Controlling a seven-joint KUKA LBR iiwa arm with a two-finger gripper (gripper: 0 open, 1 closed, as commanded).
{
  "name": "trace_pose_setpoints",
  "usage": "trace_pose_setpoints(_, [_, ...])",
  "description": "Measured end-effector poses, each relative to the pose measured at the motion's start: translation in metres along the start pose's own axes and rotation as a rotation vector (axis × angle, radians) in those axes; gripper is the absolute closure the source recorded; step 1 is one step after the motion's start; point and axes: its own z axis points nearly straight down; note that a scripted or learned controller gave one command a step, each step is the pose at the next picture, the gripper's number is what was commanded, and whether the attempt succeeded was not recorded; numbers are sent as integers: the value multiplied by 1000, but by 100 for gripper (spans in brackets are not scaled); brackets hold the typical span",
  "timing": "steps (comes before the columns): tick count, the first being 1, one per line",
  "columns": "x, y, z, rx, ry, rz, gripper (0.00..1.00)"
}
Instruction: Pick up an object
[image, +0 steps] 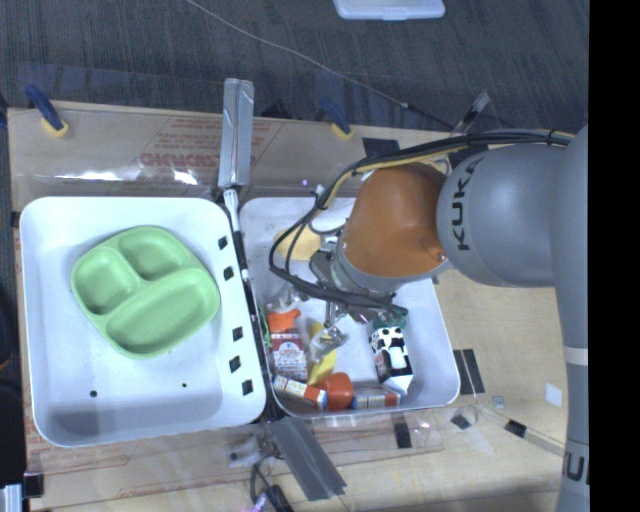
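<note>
While claw (335, 325) hung low in crowded right bin (440, 350), grip state unclear; carton (393, 360) beside, pouch (288, 355) opposite; risk: snagging neighbours, pinching nothing.

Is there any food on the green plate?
No, it's empty. The green plate lies flat in the left bin, and all three of its sections show bare green.

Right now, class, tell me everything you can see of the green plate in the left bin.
The green plate is a pale green, plastic-looking divided dish with rounded corners and three compartments: two small, one long. It lies flat and upright, turned at a slant, on the floor of the left bin. Nothing rests in it.
</note>
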Motion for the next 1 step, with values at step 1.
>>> trace_pose_setpoints(1, [47,-40,-43,-2,4,-222,0])
